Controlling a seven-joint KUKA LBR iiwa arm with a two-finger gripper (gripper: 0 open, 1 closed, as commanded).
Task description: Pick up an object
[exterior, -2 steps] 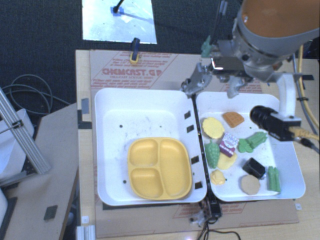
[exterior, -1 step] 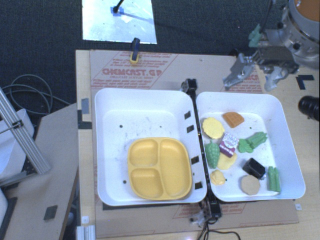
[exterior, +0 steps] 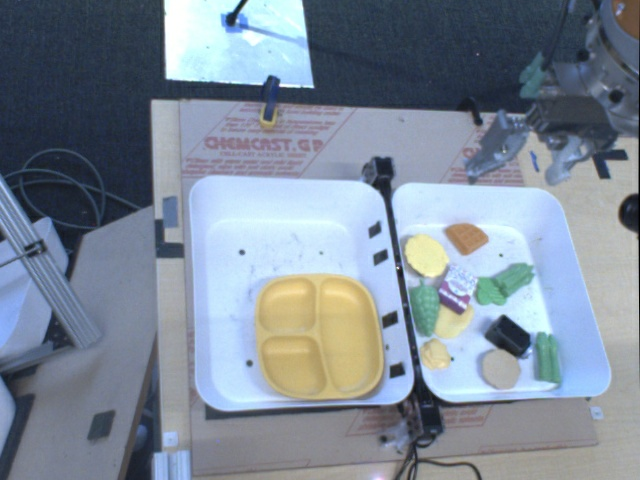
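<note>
Dark carpet surrounds a pale wooden worktop (exterior: 300, 133) that carries 2 shallow white bins side by side. Nothing of the task looks done yet: the gripper (exterior: 528, 153) hangs at the far right, above the worktop just beyond the far rim of the right bin (exterior: 578, 258), and its jaws stand spread with nothing between them. All that is left, as I judge it, is the whole pick: coming down into the bin, closing on 1 item and lifting.

Every loose item lies in the right bin. At its far side sit a yellow round piece (exterior: 426, 256) and an orange waffle-like piece (exterior: 466, 237). Near the middle lie a purple and white block (exterior: 458, 286) and a leafy green piece (exterior: 505, 283), with a knobbly green one (exterior: 425, 308) to their left. Toward the near edge are a black block (exterior: 508, 335), a tan disc (exterior: 500, 370), a slim green piece (exterior: 547, 358) and a small yellow lump (exterior: 436, 353). They look like small toy foods, crowded and some touching.

A yellow 3-compartment tray (exterior: 320, 335) lies in the left bin (exterior: 225, 228).
</note>
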